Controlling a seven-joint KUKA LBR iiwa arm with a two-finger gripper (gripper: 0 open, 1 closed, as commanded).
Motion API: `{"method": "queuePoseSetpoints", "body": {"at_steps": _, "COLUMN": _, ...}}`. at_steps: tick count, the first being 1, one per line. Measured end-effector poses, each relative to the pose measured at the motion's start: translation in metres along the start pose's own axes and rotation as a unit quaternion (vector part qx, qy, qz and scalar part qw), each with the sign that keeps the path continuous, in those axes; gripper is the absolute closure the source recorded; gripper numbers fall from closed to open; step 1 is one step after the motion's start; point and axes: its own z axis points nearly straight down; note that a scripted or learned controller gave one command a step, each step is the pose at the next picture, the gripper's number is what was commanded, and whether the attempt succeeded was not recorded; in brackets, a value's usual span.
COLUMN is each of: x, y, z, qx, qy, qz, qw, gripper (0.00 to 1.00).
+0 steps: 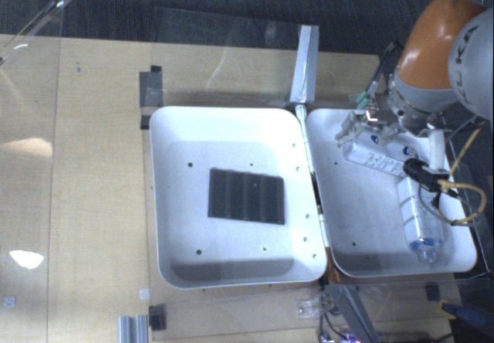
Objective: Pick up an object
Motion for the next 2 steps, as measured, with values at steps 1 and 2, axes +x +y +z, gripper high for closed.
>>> {"method": "queuePoseSetpoints", "body": {"at_steps": 1, "x": -0.037, "y": 0.007, "z": 0.082, "qx": -0.002, "qy": 0.000, "qz": -0.047, "qw": 0.9989, "gripper": 0.00}}
{"method": "queuePoseSetpoints", "body": {"at_steps": 2, "x": -0.052, "y": -0.009, "z": 0.104, "qx": -0.005, "qy": -0.001, "qz": -0.112, "qw": 0.9937, "gripper": 0.00}}
